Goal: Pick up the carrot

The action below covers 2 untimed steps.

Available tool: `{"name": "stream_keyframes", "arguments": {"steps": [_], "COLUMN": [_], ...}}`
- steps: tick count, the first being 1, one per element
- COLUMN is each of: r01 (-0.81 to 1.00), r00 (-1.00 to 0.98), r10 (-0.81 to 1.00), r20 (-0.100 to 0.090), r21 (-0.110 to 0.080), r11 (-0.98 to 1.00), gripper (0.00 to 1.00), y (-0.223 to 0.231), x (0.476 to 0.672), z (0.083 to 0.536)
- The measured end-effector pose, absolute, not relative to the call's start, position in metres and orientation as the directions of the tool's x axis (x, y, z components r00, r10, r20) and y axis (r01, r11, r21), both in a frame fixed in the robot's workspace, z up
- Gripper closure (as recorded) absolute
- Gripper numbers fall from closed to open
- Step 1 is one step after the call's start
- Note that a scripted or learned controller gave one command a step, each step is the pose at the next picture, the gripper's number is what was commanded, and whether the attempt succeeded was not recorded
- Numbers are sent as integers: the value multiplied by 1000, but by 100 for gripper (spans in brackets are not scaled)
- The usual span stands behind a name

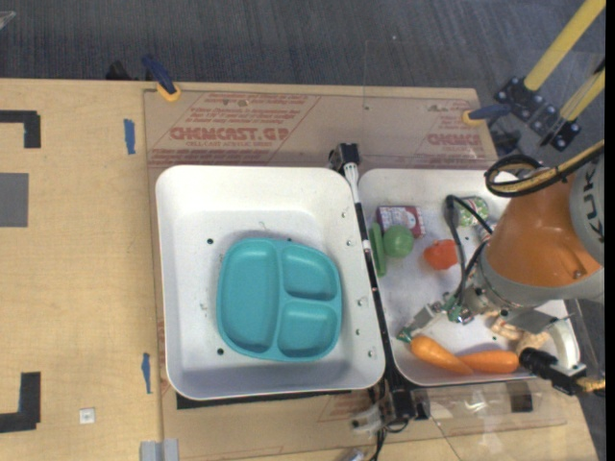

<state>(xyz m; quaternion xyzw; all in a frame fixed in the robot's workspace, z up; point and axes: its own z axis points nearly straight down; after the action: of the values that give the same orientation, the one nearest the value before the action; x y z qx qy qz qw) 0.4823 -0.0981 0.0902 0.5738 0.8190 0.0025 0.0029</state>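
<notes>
A robotics lab, by the look of it: a plywood counter [77, 257] marked with black tape squares [29, 128], a cardboard sheet [288, 123] clamped down by blue clamps [159, 75], two white bins [192, 209], yellow rig struts [572, 27].

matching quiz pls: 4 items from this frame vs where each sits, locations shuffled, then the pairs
Items:
1. carrot
2. teal divided plate
3. green toy
4. small orange-red piece

Places:
A. left bin, middle
B. right bin, near edge, below the gripper
C. right bin, against the wall shared with the left bin
D. right bin, just right of the green toy

Pairs: 1-B, 2-A, 3-C, 4-D
</notes>
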Motion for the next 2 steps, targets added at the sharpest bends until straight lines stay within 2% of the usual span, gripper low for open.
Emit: {"name": "stream_keyframes", "arguments": {"steps": [1,2], "r01": [940,940], "r00": [-340,-340], "r10": [940,940], "r20": [-7,-6], "r21": [16,14], "r11": [340,340], "gripper": [100,0], "y": [-99,-99], "x": [485,485], "z": [102,101]}}
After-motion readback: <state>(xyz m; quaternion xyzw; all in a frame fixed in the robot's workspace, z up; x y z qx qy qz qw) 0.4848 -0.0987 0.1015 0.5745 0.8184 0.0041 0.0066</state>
